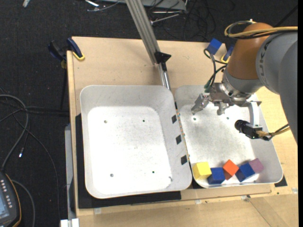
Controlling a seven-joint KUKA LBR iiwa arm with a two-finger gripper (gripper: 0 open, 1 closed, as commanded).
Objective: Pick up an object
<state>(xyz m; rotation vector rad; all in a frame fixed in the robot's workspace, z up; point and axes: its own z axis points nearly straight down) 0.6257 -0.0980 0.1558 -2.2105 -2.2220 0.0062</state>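
Five small cubes along right bin's (265,141) near edge, left to right: yellow cube (202,169), blue cube (217,175), orange cube (230,168), dark blue cube (245,172), purple cube (256,165). Gripper (210,105) up near far edge, fingers spread, nothing between them. Pick not started.

A pale wooden bench top (118,60) stands on dark speckled carpet floor (33,22). Black cables (19,126) trail across the carpet; a grey metal pole (142,22) slants overhead.
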